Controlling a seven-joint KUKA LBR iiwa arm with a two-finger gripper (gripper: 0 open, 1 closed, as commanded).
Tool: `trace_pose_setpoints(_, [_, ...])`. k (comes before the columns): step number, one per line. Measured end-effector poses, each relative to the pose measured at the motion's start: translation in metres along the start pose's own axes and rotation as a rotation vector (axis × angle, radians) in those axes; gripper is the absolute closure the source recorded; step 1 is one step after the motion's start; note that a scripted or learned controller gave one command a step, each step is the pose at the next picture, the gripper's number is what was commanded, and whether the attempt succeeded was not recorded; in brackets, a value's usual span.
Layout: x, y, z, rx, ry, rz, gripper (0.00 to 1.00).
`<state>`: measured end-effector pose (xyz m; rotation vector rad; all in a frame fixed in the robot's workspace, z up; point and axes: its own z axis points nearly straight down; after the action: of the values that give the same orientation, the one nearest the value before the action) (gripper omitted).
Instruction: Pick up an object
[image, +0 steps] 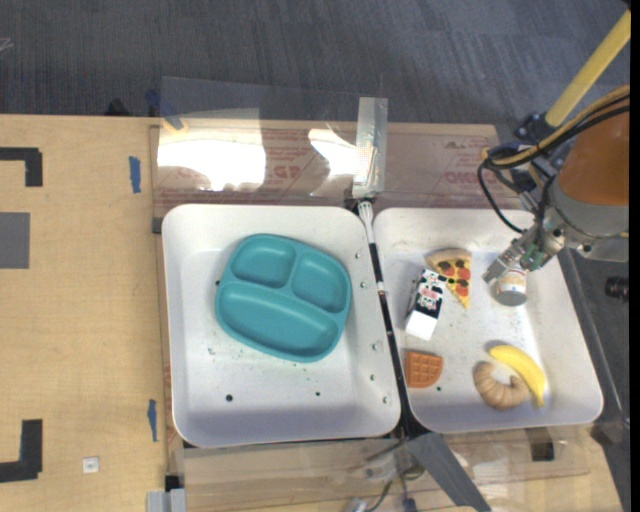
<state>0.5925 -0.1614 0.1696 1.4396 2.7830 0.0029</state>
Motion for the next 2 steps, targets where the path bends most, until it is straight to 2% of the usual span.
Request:
trace_pose_setpoints(1, [0.053,0.022,-0.022,0.004,0.005,0.377,1.00])
trace_pose_setpoints(2, [0.127,0.018,-0.024,0.011,0.007,0.797,1.00])
